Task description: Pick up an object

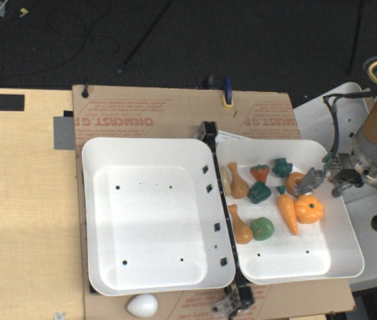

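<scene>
Your fingers (324, 180) hang over the right edge of the right-hand white bin (338, 262). You cannot tell how far apart they stand, and nothing shows between them. Just below and slightly left of them sits the round orange plastic pumpkin (309, 209), touching the long orange carrot (287, 213), whose long axis runs up-and-down in the view. Further left lie a green ball (262, 228), two tan gourd-shaped pieces (238, 181) and teal toys (260, 192). The pumpkin looks like your nearest target: drop down and a little leftward.

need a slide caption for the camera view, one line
Gripper over the right bin beside the pumpkin and carrot; white egg outside the left bin.
</scene>
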Motion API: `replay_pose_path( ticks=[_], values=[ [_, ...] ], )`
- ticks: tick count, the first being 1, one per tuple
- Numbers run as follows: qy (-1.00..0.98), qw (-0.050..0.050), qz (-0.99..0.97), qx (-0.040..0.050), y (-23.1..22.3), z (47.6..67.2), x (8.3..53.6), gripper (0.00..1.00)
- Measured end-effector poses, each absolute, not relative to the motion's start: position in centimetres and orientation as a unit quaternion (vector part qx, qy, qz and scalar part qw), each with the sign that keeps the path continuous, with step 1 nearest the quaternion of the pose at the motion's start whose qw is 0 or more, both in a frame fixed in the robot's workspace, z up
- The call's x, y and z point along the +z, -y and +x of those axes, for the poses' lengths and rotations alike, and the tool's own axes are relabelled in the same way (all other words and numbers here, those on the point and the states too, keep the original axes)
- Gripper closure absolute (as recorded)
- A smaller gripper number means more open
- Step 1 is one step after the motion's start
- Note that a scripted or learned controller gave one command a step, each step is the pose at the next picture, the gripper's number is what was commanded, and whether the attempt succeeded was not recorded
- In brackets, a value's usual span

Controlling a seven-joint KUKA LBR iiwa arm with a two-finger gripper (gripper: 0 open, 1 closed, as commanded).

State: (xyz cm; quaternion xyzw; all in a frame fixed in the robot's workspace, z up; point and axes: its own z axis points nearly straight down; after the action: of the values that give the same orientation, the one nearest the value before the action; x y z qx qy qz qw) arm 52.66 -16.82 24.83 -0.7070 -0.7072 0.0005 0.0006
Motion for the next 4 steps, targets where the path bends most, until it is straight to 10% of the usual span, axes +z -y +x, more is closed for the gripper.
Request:
replay_pose_path(
  ticks=[1, 2, 4],
  values=[
    [0.709, 0.005, -0.705, 0.0016, 9.9, 56.2, 15.9, 0.0],
    [0.711, 0.0, -0.703, -0.0024, 1.2, 62.2, 18.9, 0.0],
    [0.709, 0.001, -0.705, -0.0091, 4.1, 62.2, 15.8, 0.0]
  ],
)
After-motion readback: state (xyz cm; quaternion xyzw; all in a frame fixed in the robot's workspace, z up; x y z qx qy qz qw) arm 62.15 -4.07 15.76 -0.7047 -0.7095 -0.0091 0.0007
